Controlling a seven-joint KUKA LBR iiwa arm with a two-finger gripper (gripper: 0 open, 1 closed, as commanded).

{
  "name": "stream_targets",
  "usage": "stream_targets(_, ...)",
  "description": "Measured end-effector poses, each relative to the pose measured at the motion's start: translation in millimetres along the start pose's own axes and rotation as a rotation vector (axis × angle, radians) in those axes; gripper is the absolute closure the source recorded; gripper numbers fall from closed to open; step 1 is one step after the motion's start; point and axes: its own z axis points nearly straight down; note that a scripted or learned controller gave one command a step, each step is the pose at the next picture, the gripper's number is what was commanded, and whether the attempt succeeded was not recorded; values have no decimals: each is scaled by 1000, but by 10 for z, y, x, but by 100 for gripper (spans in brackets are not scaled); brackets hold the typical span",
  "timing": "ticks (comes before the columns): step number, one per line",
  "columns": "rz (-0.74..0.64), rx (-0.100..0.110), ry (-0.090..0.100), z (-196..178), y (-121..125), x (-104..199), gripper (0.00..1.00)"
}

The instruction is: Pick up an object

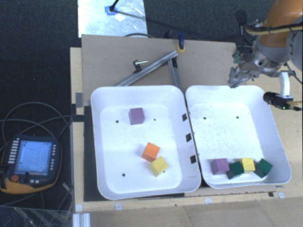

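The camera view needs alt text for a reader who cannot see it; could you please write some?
A grey and orange robot arm's gripper hovers at the far rim of the right bin, with nothing seen between its fingers. That bin holds a purple, a yellow and two green blocks along its near edge; the left bin holds purple, orange and yellow blocks.

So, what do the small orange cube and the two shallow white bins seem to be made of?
The small orange cube looks like painted wood or solid plastic: flat matte faces, crisp edges, no shine. Which of the two, the view leaves open. The two shallow white bins, left and right, look like thin moulded plastic: smooth, faintly glossy, with rounded corners and rolled rims.
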Motion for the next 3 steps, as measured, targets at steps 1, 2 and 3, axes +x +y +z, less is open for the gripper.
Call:
stream_targets(1, 0, 3, 1, -353, 17, -1, 100)
stream_targets(2, -4, 8, 4, -408, -235, 511, 100)
stream_targets(3, -3, 9, 4, -402, -460, 911, 100)
